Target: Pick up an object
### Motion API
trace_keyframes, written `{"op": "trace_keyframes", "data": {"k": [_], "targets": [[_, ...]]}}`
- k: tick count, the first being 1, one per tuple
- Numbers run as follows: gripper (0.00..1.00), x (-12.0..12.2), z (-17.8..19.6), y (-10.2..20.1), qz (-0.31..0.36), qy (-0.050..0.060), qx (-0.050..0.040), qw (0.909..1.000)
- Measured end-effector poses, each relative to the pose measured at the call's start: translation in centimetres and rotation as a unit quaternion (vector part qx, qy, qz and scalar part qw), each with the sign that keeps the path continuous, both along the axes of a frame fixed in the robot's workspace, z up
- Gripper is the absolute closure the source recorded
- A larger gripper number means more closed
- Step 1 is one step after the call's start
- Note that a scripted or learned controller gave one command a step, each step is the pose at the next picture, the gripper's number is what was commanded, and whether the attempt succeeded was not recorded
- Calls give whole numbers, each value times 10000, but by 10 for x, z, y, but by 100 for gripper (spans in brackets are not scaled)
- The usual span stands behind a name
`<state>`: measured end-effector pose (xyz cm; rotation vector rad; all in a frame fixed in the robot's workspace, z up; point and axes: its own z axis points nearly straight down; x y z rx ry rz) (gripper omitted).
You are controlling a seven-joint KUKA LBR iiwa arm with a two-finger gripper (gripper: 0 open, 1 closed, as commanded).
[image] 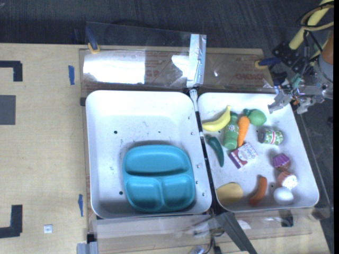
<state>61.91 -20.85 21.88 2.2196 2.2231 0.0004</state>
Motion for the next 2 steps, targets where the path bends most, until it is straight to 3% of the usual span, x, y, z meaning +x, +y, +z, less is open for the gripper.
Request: {"op": "trace_keyframes", "data": {"k": [1, 2], "targets": [[0, 22, -126, -3, 522, 10, 70, 9986], [100, 24, -111, -8, 514, -32, 11, 9987]]}}
